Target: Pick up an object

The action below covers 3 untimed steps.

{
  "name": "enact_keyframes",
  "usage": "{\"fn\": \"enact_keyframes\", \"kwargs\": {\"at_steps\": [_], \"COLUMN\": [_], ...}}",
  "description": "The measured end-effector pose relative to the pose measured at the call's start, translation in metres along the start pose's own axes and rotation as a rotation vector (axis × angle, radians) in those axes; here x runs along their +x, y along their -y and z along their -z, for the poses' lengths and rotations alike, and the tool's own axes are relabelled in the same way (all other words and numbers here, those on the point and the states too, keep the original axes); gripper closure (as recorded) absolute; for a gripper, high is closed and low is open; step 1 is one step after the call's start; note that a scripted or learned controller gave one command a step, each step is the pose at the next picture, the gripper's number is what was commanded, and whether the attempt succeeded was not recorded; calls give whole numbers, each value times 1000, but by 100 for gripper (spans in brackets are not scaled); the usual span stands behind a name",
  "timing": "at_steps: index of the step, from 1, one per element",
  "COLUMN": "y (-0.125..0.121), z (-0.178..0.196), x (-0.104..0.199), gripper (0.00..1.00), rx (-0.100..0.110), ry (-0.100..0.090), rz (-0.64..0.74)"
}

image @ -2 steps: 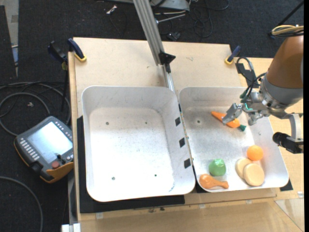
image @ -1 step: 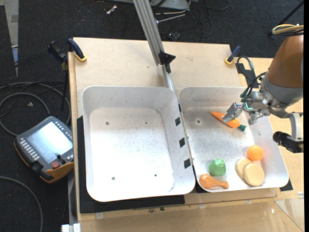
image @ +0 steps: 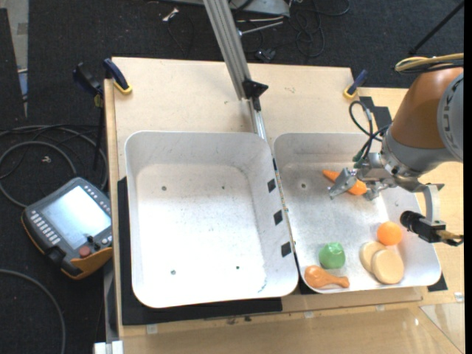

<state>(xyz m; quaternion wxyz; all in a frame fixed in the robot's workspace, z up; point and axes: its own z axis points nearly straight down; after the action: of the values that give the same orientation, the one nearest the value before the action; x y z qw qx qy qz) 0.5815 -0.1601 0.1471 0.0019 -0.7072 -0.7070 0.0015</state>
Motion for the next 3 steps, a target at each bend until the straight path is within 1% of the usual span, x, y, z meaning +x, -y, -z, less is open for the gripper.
{"fn": "enact_keyframes", "kwargs": {"at_steps": [1, 2, 3], "y": [0, -1, 5], "z": [-53, -40, 5], "x": [1, 0, -2], "gripper": [0, 100, 100], "rx": [-2, -6, -9], "ry": [0, 1, 2], "rz": [0, 0, -1]}}
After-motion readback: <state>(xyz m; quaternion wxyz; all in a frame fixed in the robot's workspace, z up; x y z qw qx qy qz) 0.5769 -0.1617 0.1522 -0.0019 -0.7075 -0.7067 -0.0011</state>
